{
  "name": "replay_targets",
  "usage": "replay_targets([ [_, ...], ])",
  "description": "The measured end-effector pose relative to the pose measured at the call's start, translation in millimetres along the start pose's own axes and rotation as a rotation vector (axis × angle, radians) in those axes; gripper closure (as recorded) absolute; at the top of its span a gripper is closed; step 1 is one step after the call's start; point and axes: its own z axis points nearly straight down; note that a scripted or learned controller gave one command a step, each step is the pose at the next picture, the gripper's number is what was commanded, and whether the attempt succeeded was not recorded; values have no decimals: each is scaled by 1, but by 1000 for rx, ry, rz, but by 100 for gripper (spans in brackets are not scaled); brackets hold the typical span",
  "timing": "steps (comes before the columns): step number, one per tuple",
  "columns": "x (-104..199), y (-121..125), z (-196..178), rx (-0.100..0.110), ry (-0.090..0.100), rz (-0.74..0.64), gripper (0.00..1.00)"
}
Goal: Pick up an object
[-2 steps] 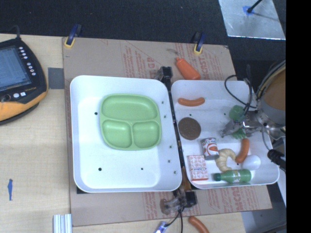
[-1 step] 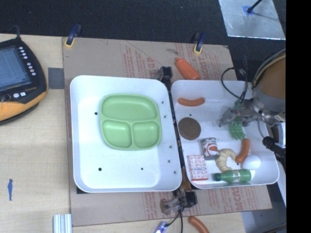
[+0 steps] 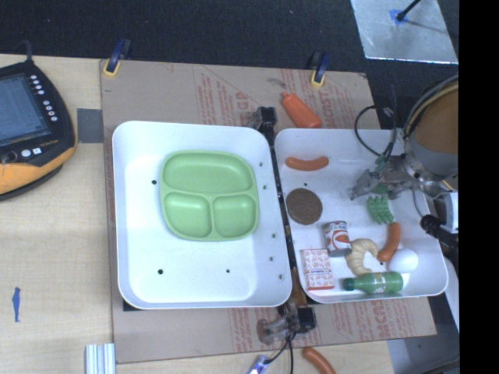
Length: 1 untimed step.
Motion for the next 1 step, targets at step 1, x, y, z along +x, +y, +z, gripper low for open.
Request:
replay_targets([
  [1,0,-18,-25,3,2,1,0],
])
